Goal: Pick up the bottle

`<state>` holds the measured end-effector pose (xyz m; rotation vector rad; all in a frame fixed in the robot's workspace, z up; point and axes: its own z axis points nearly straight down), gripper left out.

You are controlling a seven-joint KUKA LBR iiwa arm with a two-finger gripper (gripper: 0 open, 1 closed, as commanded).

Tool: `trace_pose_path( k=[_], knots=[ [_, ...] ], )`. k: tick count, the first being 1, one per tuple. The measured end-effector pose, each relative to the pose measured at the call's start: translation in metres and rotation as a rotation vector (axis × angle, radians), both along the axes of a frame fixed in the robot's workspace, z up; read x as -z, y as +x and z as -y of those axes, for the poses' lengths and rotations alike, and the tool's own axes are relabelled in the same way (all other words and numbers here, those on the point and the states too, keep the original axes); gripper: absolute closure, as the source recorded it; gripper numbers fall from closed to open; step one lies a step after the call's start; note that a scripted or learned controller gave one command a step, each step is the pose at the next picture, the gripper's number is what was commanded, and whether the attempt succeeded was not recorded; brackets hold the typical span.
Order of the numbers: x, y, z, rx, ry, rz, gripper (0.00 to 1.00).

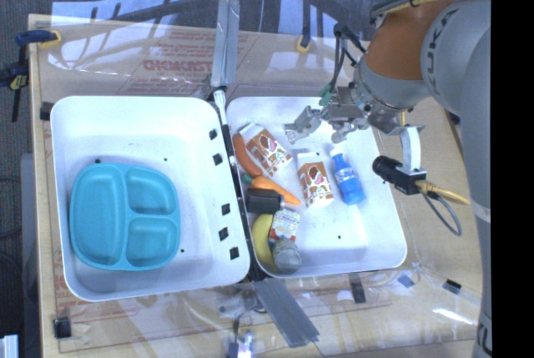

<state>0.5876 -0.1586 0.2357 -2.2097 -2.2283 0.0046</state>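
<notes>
Bottle (347, 178), blue with a white cap, lies on its side in the right bin (380, 244), cap toward the bin's far rim. The gripper (321, 120) hangs just beyond that cap, over the far part of the same bin, apart from the bottle. Whether its fingers are spread or closed cannot be told from this angle; nothing shows between them.

Just left of the bottle lies a small carton (314, 183), nearly touching it. Further left of the bottle sits a second carton (267, 152), tilted, with a red sausage-shaped piece (241, 153) beside it against the bin's left wall. A carrot (275, 190) lies left of and nearer than the bottle, touching a black block (262, 201). Nearer still, well left of the bottle, a banana (262, 238) and a small clear jar (285, 241) lie together by the near rim.

Well left of the bottle, the left bin (125, 127) holds a blue tray (123, 214) with three compartments.

The arm (417, 39) reaches in from the right, its orange band above the wrist.
</notes>
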Motion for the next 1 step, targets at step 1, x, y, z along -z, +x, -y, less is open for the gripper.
trace_pose_path(
  k=[1],
  knots=[
    [0.0149,-0.0528,0.0526,0.053,-0.001,0.0,0.0]
  ],
)
